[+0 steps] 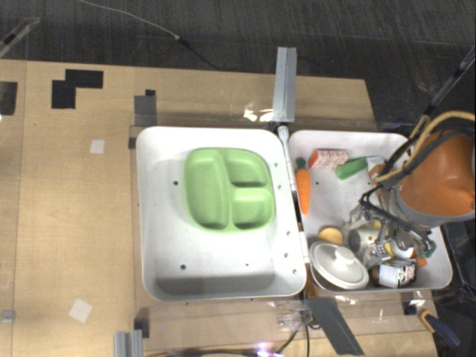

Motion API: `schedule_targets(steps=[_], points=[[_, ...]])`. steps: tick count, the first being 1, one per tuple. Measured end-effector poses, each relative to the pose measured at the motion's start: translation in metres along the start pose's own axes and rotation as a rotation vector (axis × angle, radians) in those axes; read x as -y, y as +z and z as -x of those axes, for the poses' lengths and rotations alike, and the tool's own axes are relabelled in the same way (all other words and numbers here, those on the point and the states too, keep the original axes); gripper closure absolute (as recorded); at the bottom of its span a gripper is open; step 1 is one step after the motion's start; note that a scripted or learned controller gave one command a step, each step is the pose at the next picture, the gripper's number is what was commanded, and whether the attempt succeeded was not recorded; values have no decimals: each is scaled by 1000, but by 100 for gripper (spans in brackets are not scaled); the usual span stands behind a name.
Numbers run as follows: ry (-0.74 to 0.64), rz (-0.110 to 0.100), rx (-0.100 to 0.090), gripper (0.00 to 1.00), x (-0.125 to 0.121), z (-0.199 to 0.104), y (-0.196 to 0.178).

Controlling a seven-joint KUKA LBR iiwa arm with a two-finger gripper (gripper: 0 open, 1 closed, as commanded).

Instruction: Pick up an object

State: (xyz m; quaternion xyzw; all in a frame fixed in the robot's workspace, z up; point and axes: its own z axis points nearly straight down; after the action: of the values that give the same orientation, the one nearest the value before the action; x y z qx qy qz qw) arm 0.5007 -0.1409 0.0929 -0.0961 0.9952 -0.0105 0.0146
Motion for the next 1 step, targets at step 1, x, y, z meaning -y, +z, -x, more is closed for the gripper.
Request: schedule_targets(steps=[1], points=[[-68, -9, 2, 0, -6, 1, 0]])
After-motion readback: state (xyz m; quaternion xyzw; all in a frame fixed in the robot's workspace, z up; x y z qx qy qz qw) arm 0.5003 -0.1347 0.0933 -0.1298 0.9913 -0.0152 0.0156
